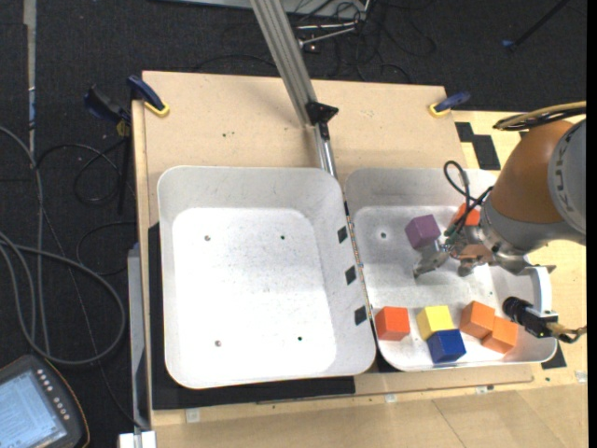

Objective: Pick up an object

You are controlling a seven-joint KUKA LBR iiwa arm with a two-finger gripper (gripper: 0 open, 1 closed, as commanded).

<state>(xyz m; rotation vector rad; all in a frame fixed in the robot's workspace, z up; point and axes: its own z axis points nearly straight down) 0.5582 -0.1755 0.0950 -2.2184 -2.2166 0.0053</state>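
Note:
In the right bin (392,190) my gripper (435,261) reaches in from the right, low over the bin floor. A purple block (423,231) sits just above and left of its tip, close to it or touching; I cannot tell which. Along the bin's front edge lie an orange block (393,322), a yellow block (435,320), a blue block (447,344) and two more orange blocks (489,325). A small red-orange piece (467,217) shows beside the wrist, partly hidden by cables.
The left bin (247,269) lies beside the right one, their rims meeting at the middle. A metal pole (284,54) slants down from the top to the bins' shared edge. Clamps (149,96) sit at the bench's back corners.

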